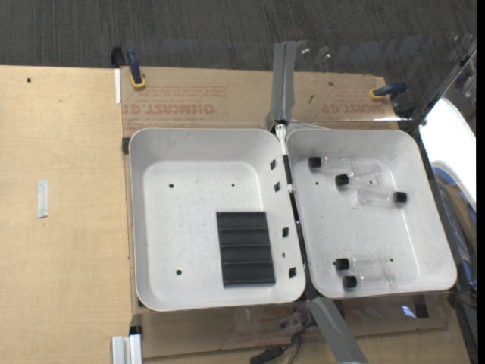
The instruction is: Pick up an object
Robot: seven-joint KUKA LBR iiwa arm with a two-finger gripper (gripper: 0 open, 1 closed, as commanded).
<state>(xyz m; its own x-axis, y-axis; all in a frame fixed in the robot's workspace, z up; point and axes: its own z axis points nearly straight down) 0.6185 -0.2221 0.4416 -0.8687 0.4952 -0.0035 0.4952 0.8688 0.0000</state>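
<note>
Object choices sit in both bins: black ribbed block (245, 247) lies flat in the left bin (135, 203), toward its near right corner, just beside the divider. Clear vials with black caps are in the right bin (426, 174): upper vial cluster (364, 184) of about three, loosely scattered near the far side, and lower vial pair (362, 273) close together by the near rim. Vial bodies are see-through, so exact count and contact are hard to tell. Gripper state: cannot tell. Progress, by my read: nothing lifted, everything resting on bin floors, so approach, grasp and lift are all left.
</note>
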